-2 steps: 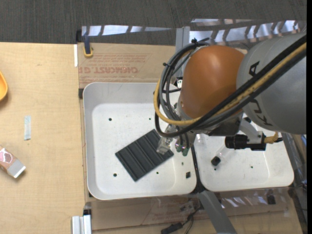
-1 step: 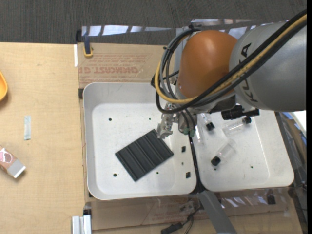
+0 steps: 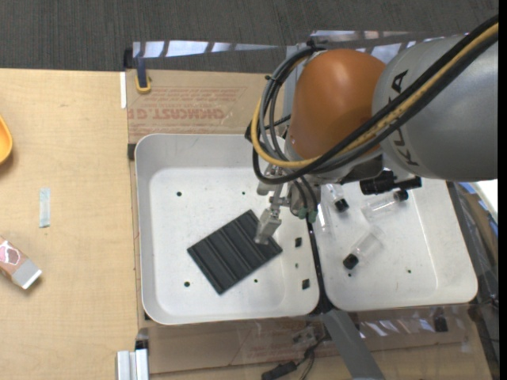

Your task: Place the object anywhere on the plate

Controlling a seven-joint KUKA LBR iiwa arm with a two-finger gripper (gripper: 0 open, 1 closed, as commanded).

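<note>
Looming closest to the camera is my own arm (image 3: 412, 109), a grey bulk with an orange band, reaching in from the right over the two white bins. Black and yellow cables loop around the wrist. Below it my hand (image 3: 269, 226) points down into the left bin (image 3: 158, 212), its tip right at the upper right corner of the dark ribbed plate (image 3: 234, 252). Whether my fingers are spread or pressed together I cannot tell; they are small and partly hidden under the wrist. I see nothing clearly pinched between them.

That plate is a flat, black, grooved rectangle lying at a slant on the floor of the left bin, toward its lower middle. Nothing else rests on it apart from my hand's tip above its corner.

Over in the right bin (image 3: 444, 283) lie several small clear pieces with black ends (image 3: 360, 252), scattered near the bin's left half, well apart from the plate.

On the wooden tabletop (image 3: 71, 133) to the left sit a small pale strip (image 3: 44, 208), a wrapped item (image 3: 17, 264) near the edge, and an orange thing (image 3: 4, 141) cut off by the frame.
</note>
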